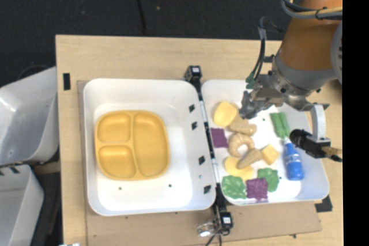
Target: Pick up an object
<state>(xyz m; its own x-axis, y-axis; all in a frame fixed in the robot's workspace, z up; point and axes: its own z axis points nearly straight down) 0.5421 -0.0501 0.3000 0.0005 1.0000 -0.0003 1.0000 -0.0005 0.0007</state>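
The right bin (311, 184) holds a heap of toy food. In it are a yellow round piece (225, 114), two tan croissants (243, 127) (238, 144), a purple square (218, 137), a tan cone (248, 157), a yellow cube (269, 154), a green stick (279, 124) and a blue bottle (293, 162). My gripper (249, 105) hangs low over the bin's upper middle, just right of the yellow round piece and above the upper croissant. Its tip is dark and partly hidden by the wrist.
The left bin (92, 181) holds a yellow divided plate (132, 144). Along the right bin's front edge lie a green leafy piece (232, 185), a purple piece (257, 188) and a green piece (268, 177). The divider (204, 129) between the bins carries black clips.
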